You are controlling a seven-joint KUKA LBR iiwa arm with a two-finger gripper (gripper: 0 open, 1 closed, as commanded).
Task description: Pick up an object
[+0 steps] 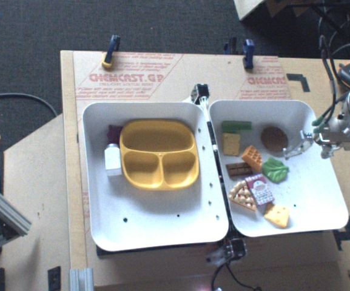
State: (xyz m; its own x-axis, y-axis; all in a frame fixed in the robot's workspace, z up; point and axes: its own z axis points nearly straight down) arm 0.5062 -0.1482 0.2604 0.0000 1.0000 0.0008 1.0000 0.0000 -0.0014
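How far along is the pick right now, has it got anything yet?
Nothing looks picked yet. The end effector sits low over the right bin, near the brown round piece, with nothing visibly held. The toy foods, such as the green leaf, waffle and cheese wedge, lie on the bin floor. Left to do: close on one item and lift it.

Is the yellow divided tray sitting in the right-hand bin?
No. The yellow divided tray sits in the left bin, beside a small white bottle.
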